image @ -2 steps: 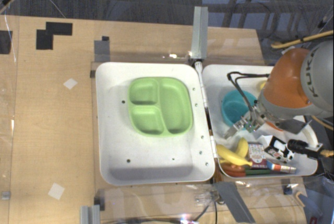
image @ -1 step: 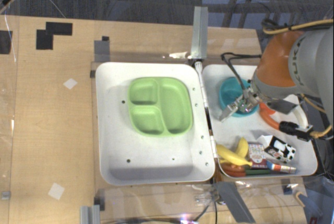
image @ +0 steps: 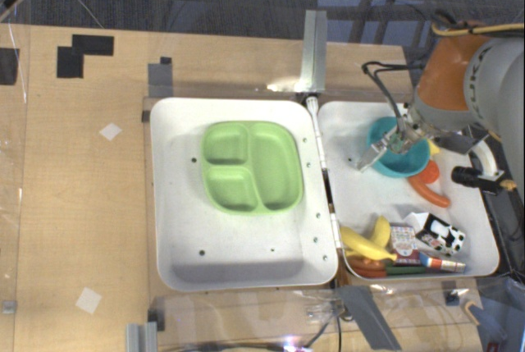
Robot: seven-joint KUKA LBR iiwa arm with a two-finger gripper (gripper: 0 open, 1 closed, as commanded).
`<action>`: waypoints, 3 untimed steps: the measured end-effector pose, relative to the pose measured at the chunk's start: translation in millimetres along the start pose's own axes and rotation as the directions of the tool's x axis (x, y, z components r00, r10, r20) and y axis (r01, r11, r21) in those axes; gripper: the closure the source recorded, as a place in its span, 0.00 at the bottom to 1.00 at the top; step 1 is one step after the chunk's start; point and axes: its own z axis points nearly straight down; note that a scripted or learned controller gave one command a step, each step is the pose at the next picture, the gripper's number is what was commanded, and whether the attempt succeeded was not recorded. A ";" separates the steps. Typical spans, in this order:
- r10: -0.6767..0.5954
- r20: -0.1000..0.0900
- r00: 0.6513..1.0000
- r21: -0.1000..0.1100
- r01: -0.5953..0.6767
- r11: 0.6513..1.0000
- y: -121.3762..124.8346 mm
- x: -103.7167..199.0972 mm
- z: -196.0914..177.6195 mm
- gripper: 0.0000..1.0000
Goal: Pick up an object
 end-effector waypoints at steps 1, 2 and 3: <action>0.175 0.008 0.985 -0.002 -0.175 0.985 -44.3 32.8 -1.5 0.00; 0.024 -0.034 0.999 0.007 -0.024 1.000 -34.8 -22.4 1.2 0.00; -0.151 0.005 0.988 0.000 0.151 0.988 -37.4 43.4 -0.9 0.00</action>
